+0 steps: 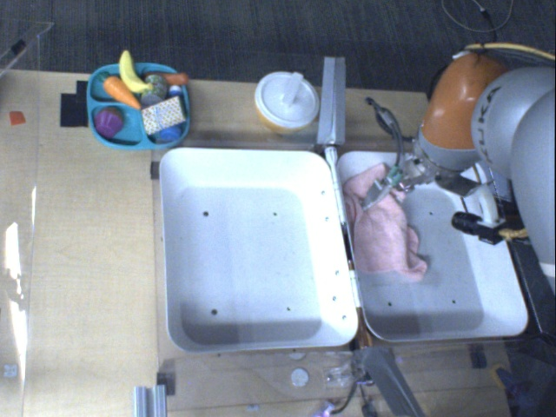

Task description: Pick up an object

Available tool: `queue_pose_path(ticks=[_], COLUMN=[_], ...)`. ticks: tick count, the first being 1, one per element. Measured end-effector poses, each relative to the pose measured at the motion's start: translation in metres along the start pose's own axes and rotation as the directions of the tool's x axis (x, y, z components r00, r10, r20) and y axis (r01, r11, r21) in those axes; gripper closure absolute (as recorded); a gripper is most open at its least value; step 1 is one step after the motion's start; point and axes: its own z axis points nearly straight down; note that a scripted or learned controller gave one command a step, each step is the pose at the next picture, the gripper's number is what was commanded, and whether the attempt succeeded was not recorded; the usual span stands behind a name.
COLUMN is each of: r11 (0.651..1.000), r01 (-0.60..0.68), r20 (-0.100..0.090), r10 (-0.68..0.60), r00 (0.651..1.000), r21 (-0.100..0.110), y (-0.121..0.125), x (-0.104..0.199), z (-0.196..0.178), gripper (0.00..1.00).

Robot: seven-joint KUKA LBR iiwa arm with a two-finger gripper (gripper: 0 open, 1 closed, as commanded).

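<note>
The pincer is down on the top of the pink cloth in the right bin, pinching a fold, but soft cloth could slip out if the pinch is thin.

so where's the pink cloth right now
The pink cloth lies crumpled in the right bin, against its left wall near the back, with the claw right at its upper end.

Robotics lab: wooden bench, twin white bins, grey-orange arm, dark carpet floor.
</note>
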Motion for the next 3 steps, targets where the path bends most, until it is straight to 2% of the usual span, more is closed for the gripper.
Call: queue_pose_path(ticks=[1,2,3], r11=[1.0,0.993,0.994], r01=[0.005,-0.117,0.112], r20=[0.001,-0.005,-0.007], r10=[-0.005,0.117,-0.112], r00=[1.0,0.993,0.994], r21=[-0.007,0.008,0.008], y=[0.004,0.034,0.034], x=[0.001,0.039,0.033], z=[-0.013,-0.095,-0.103], gripper=[1.0,1.0,1.0])
